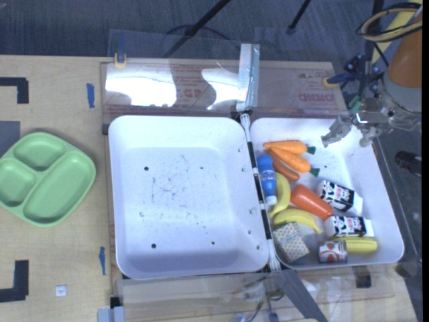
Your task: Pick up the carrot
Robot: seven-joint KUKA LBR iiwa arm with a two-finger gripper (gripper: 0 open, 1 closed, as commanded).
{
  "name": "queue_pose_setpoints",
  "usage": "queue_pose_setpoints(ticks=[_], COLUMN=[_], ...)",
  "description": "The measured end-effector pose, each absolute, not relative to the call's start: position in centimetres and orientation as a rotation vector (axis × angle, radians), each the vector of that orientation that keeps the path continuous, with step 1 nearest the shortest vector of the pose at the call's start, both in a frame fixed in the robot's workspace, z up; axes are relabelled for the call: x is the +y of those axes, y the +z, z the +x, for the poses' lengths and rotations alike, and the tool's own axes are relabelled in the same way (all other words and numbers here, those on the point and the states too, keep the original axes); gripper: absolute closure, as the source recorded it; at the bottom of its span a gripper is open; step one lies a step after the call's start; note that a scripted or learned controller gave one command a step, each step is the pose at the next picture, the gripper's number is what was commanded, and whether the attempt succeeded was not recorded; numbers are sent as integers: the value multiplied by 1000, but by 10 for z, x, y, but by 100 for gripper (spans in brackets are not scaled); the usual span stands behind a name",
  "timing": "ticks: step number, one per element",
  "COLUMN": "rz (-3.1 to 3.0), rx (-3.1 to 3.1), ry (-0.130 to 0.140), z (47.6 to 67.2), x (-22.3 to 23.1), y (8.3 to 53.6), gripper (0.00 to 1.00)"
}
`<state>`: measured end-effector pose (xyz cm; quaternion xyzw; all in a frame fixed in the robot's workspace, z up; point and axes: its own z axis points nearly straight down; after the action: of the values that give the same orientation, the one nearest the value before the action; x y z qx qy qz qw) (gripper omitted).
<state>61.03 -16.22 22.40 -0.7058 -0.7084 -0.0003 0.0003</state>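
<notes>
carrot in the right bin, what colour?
Orange, with a green stem end; the carrot shows best in the camera view, near the bin's back.

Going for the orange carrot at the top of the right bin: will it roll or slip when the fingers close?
Probably yes: the orange tapered carrot with the green stub looks smooth and rounded, likely hard plastic, so it may squirt along its taper. It lies against a second carrot, which could shift too. The gripper hovers to its right.

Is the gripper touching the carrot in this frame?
Apart. In the camera view the gripper sits up and to the right of the carrot, and a stretch of bare white floor of the right bin shows between them.
</notes>
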Motion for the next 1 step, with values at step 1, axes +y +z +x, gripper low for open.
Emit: queue_pose_setpoints(ticks=[1], rz=[-2019], rx=[-2406], ry=[-1], z=[622], x=[-107], y=[159], gripper=[0])
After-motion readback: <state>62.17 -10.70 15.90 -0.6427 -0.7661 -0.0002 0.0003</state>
